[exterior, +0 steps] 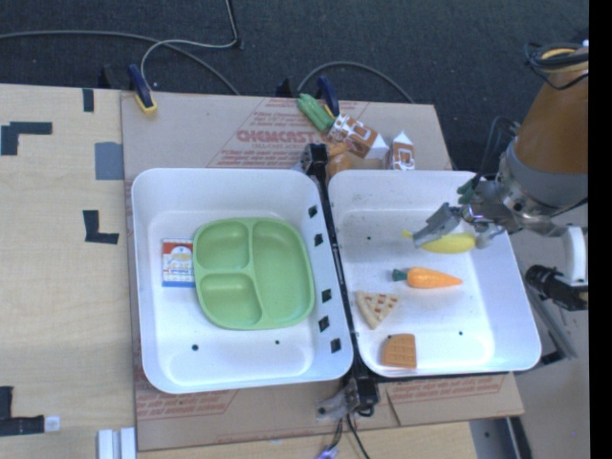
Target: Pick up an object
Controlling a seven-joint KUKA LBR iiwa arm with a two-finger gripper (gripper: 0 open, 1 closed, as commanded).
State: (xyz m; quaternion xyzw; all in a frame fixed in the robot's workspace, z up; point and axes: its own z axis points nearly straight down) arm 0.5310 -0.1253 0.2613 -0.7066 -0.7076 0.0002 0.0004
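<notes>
In the right bin (497, 338), the gripper (449, 226) is hovering, fingers parted and holding nothing, just above the banana (449, 245), whose long axis is lying left-right.

Yellow banana (449, 244) lying flat, right bin's (497, 352) far side.

Arm (555, 132) at 3 o'clock of view: broad orange band, rounded, with a grey collar below it toward the wrist. Yellow ring marking and dark cable loop at the 1 o'clock corner above the orange section. Wrist cluster grey and silver with a small green spot. Gripper (442, 225): grey metal, slim tapered fingers. White housing and black bracket at 4 o'clock beside the arm.
</notes>
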